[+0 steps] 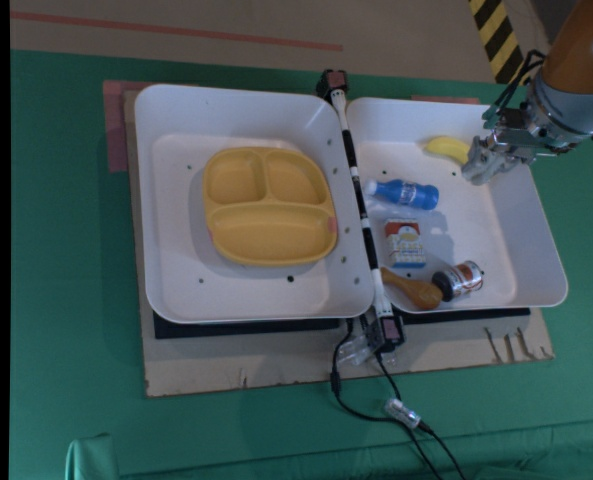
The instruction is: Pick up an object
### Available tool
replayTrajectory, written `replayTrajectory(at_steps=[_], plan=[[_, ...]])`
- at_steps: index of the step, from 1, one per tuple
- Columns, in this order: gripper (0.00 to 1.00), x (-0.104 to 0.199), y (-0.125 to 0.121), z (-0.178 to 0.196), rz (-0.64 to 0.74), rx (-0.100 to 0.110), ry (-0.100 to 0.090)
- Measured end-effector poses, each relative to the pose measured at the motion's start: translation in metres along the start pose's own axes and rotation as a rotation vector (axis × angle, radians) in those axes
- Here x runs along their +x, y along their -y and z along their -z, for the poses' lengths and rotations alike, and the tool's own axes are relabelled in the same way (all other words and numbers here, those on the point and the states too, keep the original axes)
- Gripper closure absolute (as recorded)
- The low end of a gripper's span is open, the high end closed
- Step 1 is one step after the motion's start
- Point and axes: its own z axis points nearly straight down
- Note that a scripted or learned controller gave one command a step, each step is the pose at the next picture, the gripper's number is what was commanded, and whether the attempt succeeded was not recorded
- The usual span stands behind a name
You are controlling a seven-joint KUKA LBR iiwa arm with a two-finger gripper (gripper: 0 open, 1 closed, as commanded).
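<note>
Gripper over the right bin, beside the banana

We see the gripper (483, 166) at the upper right of the right bin (536, 253), just right of the yellow banana (447, 149); we cannot tell its state. Below lie a blue bottle (403, 193), small carton (405, 244), can (460, 279) and brown piece (410, 288)

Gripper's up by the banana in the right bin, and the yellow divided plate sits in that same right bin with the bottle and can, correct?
Not quite. The camera view shows the yellow divided plate alone in the left bin. The rest stands: the gripper is beside the banana in the right bin, which also has the bottle and can.
</note>
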Motion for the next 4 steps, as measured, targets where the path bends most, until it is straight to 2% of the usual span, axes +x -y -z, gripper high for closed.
replayTrajectory(at_steps=[1,2,3,4], plan=[[1.00,0.046,-0.018,-0.090,-0.002,0.000,0.001],[1.00,-0.013,-0.079,0.023,-0.003,-0.002,0.003],[1.00,0.037,-0.128,0.044,0.000,-0.001,0.002],[1.00,0.076,-0.130,0.068,-0.001,-0.004,0.001]])
